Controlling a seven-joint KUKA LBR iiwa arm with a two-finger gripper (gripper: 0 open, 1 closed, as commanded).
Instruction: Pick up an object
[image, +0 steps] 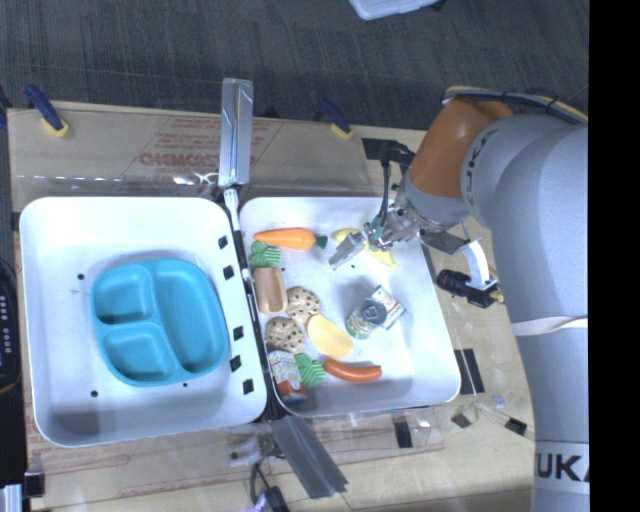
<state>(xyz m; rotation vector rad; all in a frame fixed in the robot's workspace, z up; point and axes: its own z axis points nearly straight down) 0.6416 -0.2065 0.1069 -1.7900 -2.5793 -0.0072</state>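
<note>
Banana (383, 257) lies in your right bin (430, 345), touching the gripper (350, 250); you cannot tell the finger opening or any hold.

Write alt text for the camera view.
The grey arm's end effector hangs low over the right bin, beside a yellow toy near the far wall. Toy food lies along that bin's left side, including a carrot. The left bin holds a blue divided tray.

Glossy blue plastic tray (160, 322), smooth.
</note>
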